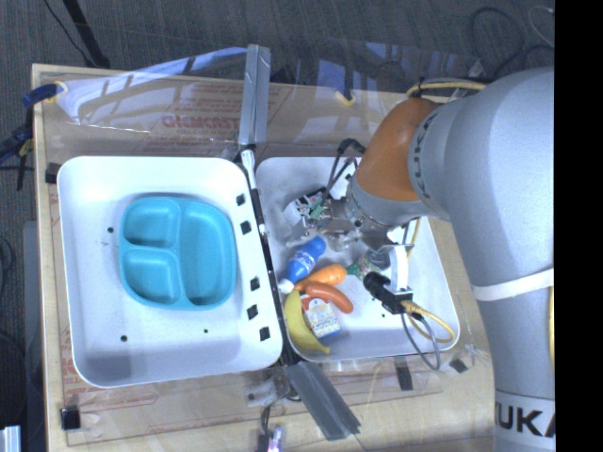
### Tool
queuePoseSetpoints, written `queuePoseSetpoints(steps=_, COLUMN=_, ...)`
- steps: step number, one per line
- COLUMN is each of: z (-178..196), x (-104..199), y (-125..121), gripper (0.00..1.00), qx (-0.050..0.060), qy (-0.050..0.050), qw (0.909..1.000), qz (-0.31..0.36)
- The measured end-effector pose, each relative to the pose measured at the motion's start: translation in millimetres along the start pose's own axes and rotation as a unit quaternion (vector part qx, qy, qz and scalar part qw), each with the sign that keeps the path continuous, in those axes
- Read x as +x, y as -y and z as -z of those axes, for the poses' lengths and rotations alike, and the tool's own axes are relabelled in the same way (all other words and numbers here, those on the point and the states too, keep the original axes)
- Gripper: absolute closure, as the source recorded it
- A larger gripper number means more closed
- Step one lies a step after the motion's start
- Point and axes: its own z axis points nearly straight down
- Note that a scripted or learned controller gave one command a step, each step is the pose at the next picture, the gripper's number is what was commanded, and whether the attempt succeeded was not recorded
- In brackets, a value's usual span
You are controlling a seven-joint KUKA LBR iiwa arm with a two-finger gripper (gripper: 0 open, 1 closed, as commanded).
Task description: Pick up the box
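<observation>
The arm reaches deep into the right bin [433, 252], its pincer [325, 210] low over the clutter; the grip cannot be told. The box [323, 320] lies near the front wall, touching the banana [300, 323], below the carrot [327, 275], apart from the pincer.

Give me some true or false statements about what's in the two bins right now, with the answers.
1. A blue divided tray lies in the left bin. True.
2. The banana is in the left bin. False: it lies in the right bin, near its front edge.
3. A small box rests against the banana. True.
4. The arm reaches over the left bin. False: it is over the right bin.
5. An orange carrot-like item lies beside a blue bottle. True.
</observation>
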Motion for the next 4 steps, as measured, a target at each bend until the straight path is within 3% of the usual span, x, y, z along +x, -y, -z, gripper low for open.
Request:
queuePoseSetpoints(steps=2, z=0, x=0, y=0, gripper=0.00, qx=0.000, qy=0.000, qw=1.0000, qz=0.000)
queuePoseSetpoints(steps=3, z=9, x=1, y=0, gripper=1.00, qx=0.001, qy=0.000, qw=1.0000, qz=0.003)
queuePoseSetpoints(steps=4, z=83, x=-5, y=53, gripper=1.00, qx=0.000, qy=0.000, qw=0.9994, qz=-0.035)
